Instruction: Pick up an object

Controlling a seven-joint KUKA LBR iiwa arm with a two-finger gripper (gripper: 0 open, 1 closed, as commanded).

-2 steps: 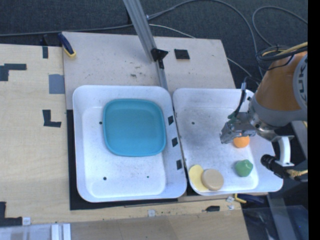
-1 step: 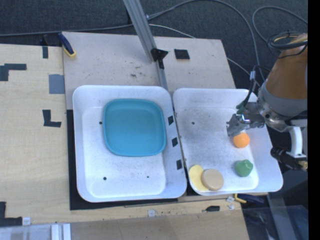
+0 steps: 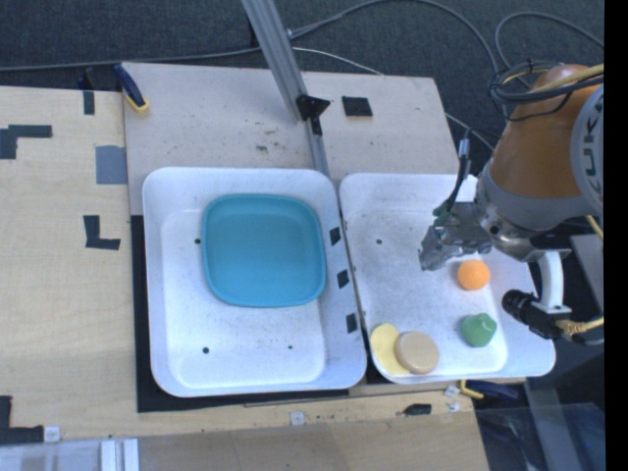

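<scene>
Hovering low in the right bin [image 3: 392, 214], the end effector [image 3: 439, 251] carries nothing visible; whether it stands open or closed cannot be told. Just beside it, toward the arm, lies an orange ball [image 3: 473, 276]. A descent here risks landing beside the ball, nudging it so it rolls clear. Farther off sit a green object [image 3: 479, 330] and a tan disc [image 3: 418, 351].

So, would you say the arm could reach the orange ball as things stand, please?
Probably yes: the hand hovers just left of the orange ball in the right bin, and nothing lies between them.
</scene>
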